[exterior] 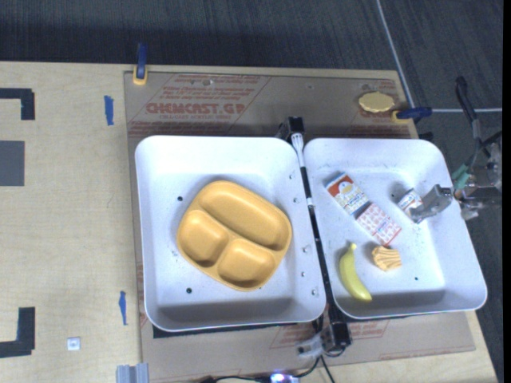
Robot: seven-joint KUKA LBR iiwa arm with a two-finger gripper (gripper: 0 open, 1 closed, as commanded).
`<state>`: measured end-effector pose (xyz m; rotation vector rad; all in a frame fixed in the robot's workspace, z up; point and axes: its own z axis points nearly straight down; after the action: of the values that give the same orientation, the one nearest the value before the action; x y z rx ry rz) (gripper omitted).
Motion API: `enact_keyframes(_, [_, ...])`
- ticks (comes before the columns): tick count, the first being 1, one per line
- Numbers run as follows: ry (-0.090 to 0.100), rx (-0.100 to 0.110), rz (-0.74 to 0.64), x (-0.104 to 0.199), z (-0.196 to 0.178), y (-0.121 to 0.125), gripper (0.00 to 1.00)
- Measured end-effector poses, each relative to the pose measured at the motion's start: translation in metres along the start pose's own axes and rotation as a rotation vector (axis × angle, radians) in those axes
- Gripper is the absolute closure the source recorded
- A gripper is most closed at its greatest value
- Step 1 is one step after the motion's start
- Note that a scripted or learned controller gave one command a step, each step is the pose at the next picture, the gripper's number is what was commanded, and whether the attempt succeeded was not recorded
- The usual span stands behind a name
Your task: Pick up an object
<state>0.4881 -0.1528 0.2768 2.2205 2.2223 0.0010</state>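
The right bin (pixel 447 290) holds a white and red carton (pixel 363 207), a yellow banana (pixel 352 273), a small orange ridged piece (pixel 386 258) and a small silvery object (pixel 408 203). My gripper (pixel 435 199) reaches in over the bin's right rim, its grey tip right beside the silvery object. Whether it touches that object is unclear. The rest of the arm is cut off at the right edge.
The left bin (pixel 160 166) holds a large yellow divided plate (pixel 232 234). A black divider (pixel 307 214) runs between the bins. A yellow disc (pixel 376 102) and a blue clamp (pixel 413 113) sit on the board behind the right bin.
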Motion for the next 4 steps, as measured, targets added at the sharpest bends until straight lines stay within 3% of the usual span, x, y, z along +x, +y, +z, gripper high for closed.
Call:
enact_keyframes(1, [0.000, 0.001, 0.002, -0.009, 0.148, -0.009, 0.00])
enact_keyframes(2, [-0.001, -0.001, 0.001, 0.031, 0.191, -0.009, 0.00])
enact_keyframes(3, [-0.002, -0.005, 0.002, 0.031, 0.181, -0.007, 1.00])
enact_keyframes(4, [-0.002, -0.005, 0.002, 0.031, 0.181, -0.007, 0.00])
